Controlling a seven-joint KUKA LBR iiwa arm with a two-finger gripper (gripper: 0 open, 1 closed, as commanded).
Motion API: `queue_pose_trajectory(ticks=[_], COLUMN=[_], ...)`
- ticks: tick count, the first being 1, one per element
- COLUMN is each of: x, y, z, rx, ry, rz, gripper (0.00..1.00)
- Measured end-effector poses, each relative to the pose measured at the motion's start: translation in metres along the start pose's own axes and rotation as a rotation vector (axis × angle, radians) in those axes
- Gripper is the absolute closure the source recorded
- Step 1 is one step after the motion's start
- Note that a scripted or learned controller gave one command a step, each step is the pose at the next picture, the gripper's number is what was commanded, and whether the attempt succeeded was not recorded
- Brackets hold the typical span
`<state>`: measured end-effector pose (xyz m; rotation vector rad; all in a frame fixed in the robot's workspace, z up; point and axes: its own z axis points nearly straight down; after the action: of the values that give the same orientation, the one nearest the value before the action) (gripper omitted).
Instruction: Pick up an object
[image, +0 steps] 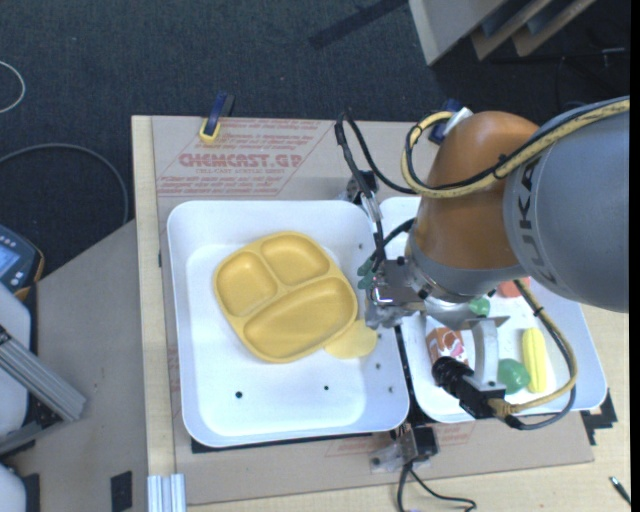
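Two shallow white bins: left bin (200, 330) holds one yellow three-compartment plastic plate (285, 295) and one pale yellow disc (352, 342) at its 4 o'clock, partly under it. Right bin (590, 365) holds a yellow corn piece (534, 360), green lump (514, 375), brown-white object (447, 346), mostly hidden under the grey-orange arm (480, 200). Claw state: cannot tell.

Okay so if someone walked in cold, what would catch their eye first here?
Probably the big grey arm with its orange band, looming over the right bin. Next, the yellow divided plate lying in the left bin. Small colourful items, one green and one yellow, lie in the right bin.
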<state>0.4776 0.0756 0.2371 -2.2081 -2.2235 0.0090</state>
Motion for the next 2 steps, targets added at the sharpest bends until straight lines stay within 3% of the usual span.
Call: queue_pose_trajectory(ticks=[1,2], x=[-0.053,-0.001], y=[0.001,0.002], z=[0.002,-0.061], rx=[-0.006,-0.017], ry=[-0.002,0.001], rz=[0.013,0.0], gripper=[1.0,1.0])
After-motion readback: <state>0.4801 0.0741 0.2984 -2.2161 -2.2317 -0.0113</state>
